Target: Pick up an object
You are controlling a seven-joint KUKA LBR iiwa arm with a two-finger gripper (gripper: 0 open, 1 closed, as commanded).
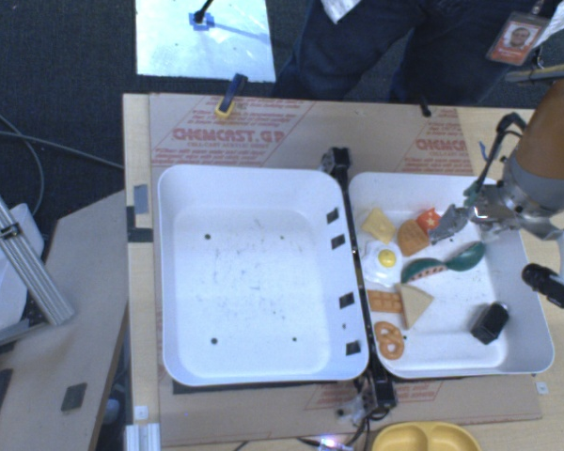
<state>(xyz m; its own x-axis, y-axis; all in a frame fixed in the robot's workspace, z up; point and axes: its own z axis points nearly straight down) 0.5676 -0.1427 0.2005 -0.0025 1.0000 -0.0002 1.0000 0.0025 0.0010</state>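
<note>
Hovering my pincer (448,224) beside the orange piece (414,238) (grip state unreadable); next I must descend onto it.

I count two white bins: left bin (183,195), right bin (536,346). Toys, all in right bin, upper to lower:
- one yellow cheese wedge (378,225)
- one orange-brown bread-like piece (413,238)
- one small red-orange piece (428,220), kind unclear
- one fried egg (384,258)
- one teal spoon-like utensil (444,263)
- one waffle (384,301)
- one tan wedge (416,303)
- one pretzel (390,339)
- one black block (490,323)
</note>
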